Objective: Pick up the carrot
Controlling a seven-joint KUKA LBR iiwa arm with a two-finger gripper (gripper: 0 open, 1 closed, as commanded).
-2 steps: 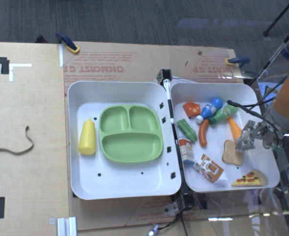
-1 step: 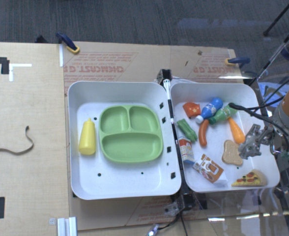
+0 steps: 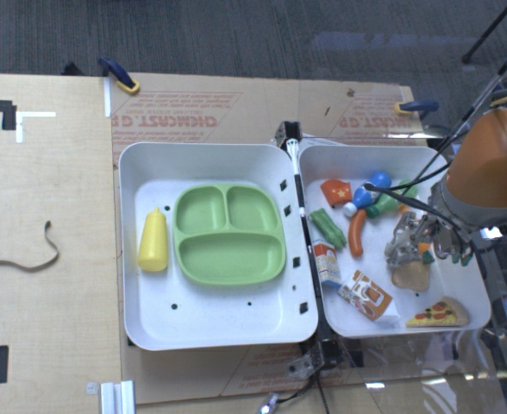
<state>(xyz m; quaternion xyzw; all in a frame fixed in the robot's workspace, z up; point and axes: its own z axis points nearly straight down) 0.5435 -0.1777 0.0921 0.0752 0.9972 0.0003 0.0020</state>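
The gripper [image 3: 406, 247] hangs low in the right bin [image 3: 469, 293], toward its right side, just above a tan bread-like piece [image 3: 411, 277]. A small orange thing with a bit of green, probably the carrot [image 3: 423, 250], shows right against the gripper's right side. It is partly hidden by the gripper, so I cannot tell whether it is held. Left of the gripper an orange-red sausage-shaped piece [image 3: 357, 232] lies free on the bin floor.
The right bin also holds a red piece [image 3: 334, 191], blue pieces [image 3: 378, 181], a green pickle [image 3: 327, 227], a small bottle [image 3: 325, 265], a snack box [image 3: 366, 296] and a pizza slice [image 3: 435, 315]. In the left bin [image 3: 141, 317] lie a green divided plate [image 3: 230, 234] and a yellow bottle [image 3: 153, 240].
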